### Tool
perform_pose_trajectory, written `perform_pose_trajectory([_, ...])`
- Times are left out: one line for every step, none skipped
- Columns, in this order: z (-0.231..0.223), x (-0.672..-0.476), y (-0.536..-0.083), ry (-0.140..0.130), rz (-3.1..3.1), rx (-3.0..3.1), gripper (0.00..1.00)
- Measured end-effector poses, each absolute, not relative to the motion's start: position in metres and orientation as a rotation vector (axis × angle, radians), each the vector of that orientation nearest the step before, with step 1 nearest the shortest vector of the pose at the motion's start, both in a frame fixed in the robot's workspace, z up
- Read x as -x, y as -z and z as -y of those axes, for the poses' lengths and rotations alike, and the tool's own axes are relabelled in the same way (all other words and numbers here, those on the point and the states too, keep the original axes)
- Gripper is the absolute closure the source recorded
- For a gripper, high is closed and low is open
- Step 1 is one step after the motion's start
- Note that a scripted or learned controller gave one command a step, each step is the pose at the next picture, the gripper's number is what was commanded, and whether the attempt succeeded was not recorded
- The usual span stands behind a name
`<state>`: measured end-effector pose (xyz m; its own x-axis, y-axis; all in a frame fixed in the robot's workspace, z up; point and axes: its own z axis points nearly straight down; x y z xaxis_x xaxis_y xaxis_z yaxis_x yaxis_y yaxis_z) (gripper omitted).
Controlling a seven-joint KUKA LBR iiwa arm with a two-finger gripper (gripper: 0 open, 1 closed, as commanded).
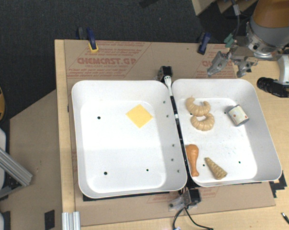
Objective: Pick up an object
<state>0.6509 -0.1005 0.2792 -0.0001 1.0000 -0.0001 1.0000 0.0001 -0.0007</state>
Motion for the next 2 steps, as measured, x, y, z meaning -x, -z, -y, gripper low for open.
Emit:
perform_pose_trajectory([0.100, -0.651, -0.290, 0.002, 2.224, 2.222, 1.00])
perform_pose_trajectory([0.051, -0.630, -0.495, 0.023, 2.239, 2.226, 1.00])
